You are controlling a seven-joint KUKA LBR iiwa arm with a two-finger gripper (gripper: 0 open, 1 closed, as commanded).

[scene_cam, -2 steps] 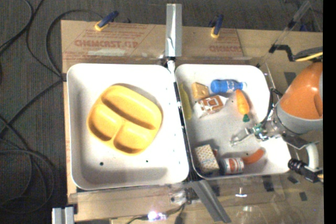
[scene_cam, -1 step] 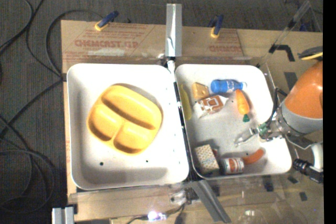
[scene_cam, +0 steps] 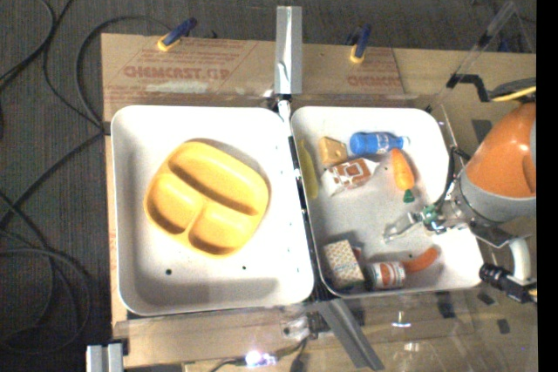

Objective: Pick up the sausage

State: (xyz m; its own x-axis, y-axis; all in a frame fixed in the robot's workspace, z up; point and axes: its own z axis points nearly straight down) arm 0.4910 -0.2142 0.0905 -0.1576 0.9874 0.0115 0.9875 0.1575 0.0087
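Observation:
The sausage (scene_cam: 425, 259) is a short, curved, orange-red piece lying near the front right corner of the right bin (scene_cam: 366, 115). My gripper (scene_cam: 398, 230) hangs low over the bin floor, just up and to the left of the sausage, and nothing shows in its grasp. The grey arm with its orange band (scene_cam: 506, 161) comes in from the right, over the bin's right wall.
The right bin also holds a blue bottle (scene_cam: 377, 142), a carrot (scene_cam: 402, 170), a white-and-orange carton (scene_cam: 349, 175), a tan wedge (scene_cam: 331, 151), a waffle-like block (scene_cam: 343, 262) and a small jar (scene_cam: 386, 275) beside the sausage. A yellow divided plate (scene_cam: 209, 196) lies in the left bin (scene_cam: 131, 274).

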